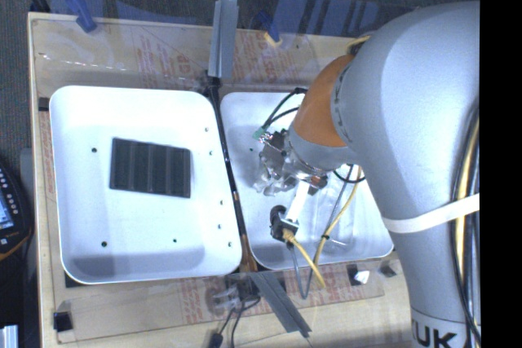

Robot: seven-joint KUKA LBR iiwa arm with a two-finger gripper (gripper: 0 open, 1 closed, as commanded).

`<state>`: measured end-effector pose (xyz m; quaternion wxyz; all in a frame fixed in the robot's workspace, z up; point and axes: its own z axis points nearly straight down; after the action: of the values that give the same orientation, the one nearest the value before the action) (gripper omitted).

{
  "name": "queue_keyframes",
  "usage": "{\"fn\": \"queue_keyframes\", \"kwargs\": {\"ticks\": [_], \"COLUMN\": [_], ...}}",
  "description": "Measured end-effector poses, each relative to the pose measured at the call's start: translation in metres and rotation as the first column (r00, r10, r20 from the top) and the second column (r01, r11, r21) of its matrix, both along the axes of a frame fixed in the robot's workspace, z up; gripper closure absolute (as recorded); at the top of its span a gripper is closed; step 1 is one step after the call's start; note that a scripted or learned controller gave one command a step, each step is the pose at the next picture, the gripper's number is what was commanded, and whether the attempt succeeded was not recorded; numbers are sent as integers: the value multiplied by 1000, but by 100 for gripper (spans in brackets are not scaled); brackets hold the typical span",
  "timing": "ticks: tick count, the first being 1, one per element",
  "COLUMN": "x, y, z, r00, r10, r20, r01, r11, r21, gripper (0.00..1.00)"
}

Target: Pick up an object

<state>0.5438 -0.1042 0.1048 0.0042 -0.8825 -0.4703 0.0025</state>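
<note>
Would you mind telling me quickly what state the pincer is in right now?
Pincer: low in the right bin; whether open, closed or holding anything cannot be told from the camera view.

You are looking down on a wooden table [122, 53] bearing two white bins side by side. The left bin [73, 175] holds a dark ribbed rectangular pad [151, 168], lying flat near its middle. The grey arm [416, 134] with its orange band [318, 114] reaches from the right over the right bin [241, 134], and its hand [273, 175] hangs low above that bin's floor among cables. You cannot tell what, if anything, lies under it.
</note>
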Motion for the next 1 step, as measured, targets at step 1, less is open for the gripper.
{"fn": "queue_keyframes", "kwargs": {"ticks": [1], "x": [-8], "y": [15], "z": [87], "r00": [979], "r10": [-202], "r20": [5], "r01": [202], "r11": [979], "r21": [-3], "gripper": [100]}}
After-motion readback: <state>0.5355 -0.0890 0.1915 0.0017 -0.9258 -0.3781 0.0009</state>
